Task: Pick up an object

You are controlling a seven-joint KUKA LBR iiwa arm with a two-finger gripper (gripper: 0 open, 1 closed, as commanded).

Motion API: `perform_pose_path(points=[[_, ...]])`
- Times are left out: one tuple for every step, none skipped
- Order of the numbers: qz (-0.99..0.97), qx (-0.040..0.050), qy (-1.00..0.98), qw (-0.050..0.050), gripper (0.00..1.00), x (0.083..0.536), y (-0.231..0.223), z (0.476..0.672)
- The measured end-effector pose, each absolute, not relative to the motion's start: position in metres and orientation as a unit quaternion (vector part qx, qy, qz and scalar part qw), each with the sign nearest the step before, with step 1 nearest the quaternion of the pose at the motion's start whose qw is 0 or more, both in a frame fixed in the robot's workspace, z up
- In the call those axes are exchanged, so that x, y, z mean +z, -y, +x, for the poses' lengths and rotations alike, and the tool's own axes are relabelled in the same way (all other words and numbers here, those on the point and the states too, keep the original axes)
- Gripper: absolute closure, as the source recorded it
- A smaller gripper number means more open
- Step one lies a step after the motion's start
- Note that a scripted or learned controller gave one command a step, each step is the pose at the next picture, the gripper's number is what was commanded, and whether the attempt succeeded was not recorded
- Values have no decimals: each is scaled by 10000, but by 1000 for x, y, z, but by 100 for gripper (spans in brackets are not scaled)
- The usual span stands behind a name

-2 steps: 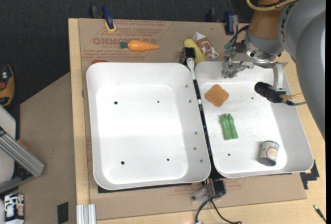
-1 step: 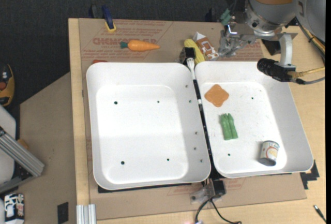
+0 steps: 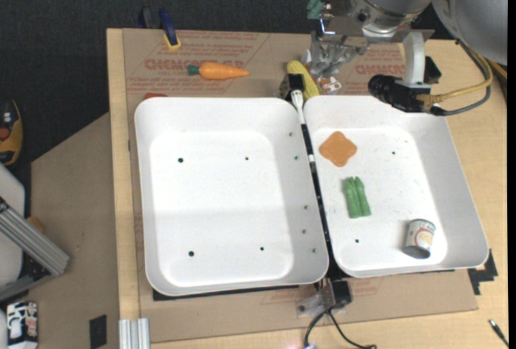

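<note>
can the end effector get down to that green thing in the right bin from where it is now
Probably yes. The green piece lies flat in the right bin, apart from the orange piece and the can, nothing over it. The end effector hangs beyond the bin's far rim.

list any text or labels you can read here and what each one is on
Red printing runs along the top of the cardboard sheet under the bins: blurred, too faint to read for sure.
The small can in the right bin has a label: too small to read.
Nothing else legible.
</note>
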State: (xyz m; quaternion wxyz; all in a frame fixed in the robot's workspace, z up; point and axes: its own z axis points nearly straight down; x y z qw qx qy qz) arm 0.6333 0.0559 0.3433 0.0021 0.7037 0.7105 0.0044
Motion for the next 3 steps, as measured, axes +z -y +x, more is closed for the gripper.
perform_pose_path(points=[[7032,51,-7110,10,100,405,-134,593],[7041,95,-7100,37,100,546,-183,559],[7035,0,-7107,-19,100,536,-228,475]])
